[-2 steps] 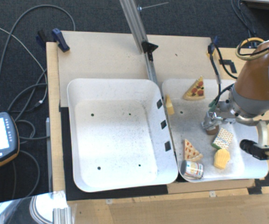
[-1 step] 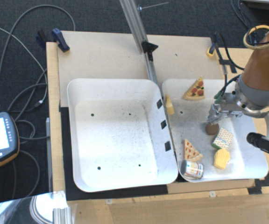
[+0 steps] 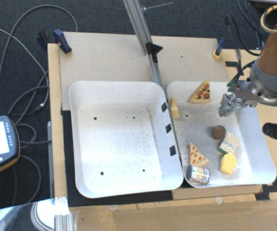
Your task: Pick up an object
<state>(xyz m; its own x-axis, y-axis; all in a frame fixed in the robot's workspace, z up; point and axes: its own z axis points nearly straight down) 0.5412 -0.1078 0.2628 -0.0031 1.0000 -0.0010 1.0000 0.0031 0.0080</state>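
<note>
End effector [image 3: 226, 107] above right bin [image 3: 254, 177], nothing visibly held

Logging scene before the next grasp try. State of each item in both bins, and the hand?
hand: above right bin's far end, nothing seen held
pizza slice: flat, far end of right bin
second pizza slice: flat, near the can
can: on its side, near edge
brown ball: resting, mid bin
yellow corn: lying flat
checkered block: beside corn
left bin: white, speckled
</note>
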